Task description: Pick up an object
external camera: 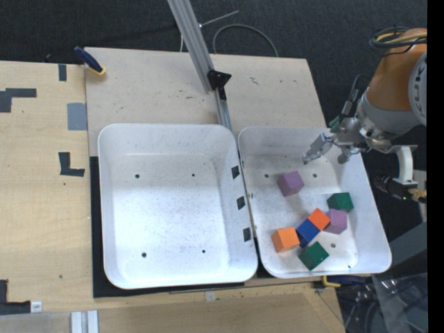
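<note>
The right bin [361, 248] holds several small blocks. A purple block [291, 182] lies alone near its middle. Toward the front sit an orange block [285, 238], a blue block [307, 230], a second orange block [319, 218], a light purple block [337, 220] and two green blocks [340, 201] [313, 255]. My gripper [326, 151] hangs over the bin's back right part, up and right of the purple block. Its two fingers are spread apart with nothing between them.
The left bin [111, 186] stands beside the right one. A slanted metal rail [198, 40] runs from the top down to the gap between the bins. A blue and yellow tool [90, 60] lies at the bench's back left.
</note>
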`<state>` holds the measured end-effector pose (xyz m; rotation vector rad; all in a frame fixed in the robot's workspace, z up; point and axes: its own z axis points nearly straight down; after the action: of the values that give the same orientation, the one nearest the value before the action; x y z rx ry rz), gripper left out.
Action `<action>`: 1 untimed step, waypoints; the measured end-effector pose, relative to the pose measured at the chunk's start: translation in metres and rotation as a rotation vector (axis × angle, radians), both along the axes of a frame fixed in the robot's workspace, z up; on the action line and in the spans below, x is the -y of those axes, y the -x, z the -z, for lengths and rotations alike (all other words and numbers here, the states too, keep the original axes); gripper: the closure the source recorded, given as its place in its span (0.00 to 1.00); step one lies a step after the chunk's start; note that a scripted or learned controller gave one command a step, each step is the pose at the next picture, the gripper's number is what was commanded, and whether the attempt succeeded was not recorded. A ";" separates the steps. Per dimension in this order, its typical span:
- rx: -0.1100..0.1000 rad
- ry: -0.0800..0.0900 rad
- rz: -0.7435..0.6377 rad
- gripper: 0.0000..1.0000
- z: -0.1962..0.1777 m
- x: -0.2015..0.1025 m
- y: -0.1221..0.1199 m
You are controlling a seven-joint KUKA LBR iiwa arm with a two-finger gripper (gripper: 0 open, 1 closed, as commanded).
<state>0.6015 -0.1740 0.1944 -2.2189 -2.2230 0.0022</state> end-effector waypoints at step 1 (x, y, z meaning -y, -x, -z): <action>-0.006 -0.003 -0.005 0.00 0.105 -0.080 -0.038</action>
<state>0.6400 -0.0940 0.0895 -2.2091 -2.2233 0.0051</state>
